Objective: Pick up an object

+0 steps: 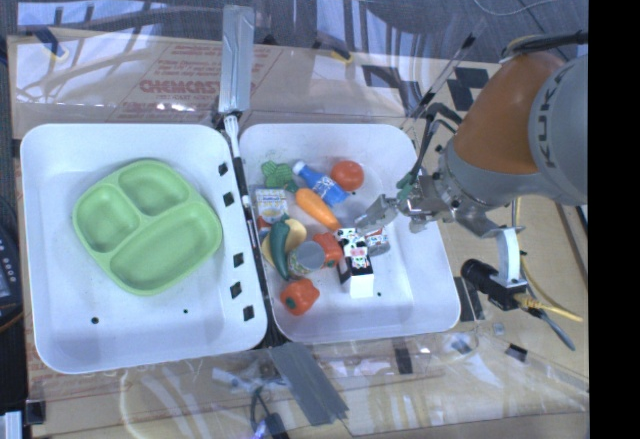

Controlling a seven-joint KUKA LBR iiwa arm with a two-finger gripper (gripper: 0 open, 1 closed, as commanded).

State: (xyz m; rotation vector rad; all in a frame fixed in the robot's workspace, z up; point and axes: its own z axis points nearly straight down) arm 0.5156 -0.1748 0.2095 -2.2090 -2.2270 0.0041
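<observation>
The tool (pixel 378 213) is hovering over the right-hand bin (pixel 425 299), reaching in from the bin's right wall, with the grey arm (pixel 520 142) and its orange band trailing off behind it. Whether it is open or closed cannot be told from this slant; nothing is visibly gripped.

The nearest candidate is the black-and-white carton (pixel 356 261), which is lying just below and slightly to the left of the tool's tip, close beside it. Its long axis is running roughly up and down the view.

Further left of the tool, the orange carrot (pixel 316 208) is lying slantwise, and the blue bottle (pixel 318 182) is sitting beyond it. The red tomato (pixel 347 174) is resting up-left of the tool, near. A short drop toward the carton looks like the likeliest move.
</observation>
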